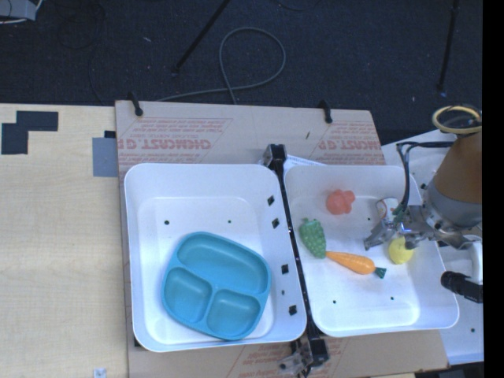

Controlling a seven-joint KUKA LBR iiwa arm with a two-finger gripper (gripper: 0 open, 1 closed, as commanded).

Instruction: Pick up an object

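Several toy items lie in the right bin (pixel 370 321). A pink-red round piece (pixel 340 201) sits toward the back, and a green bumpy piece (pixel 313 237) lies near the divider. An orange carrot (pixel 352 263) with a green tip lies in the middle. A small yellow piece (pixel 400 251) rests at the right side. My gripper (pixel 388 235) is low in the right bin, just above and left of the yellow piece and right of the carrot. I see nothing lifted off the bin floor.
The left bin (pixel 150 187) holds a blue divided plate (pixel 216 284). A black divider (pixel 285 242) runs between the bins. The arm's orange band (pixel 461 168) and grey wrist stand over the right bin's right wall. Cardboard (pixel 236 136) lies behind the bins.
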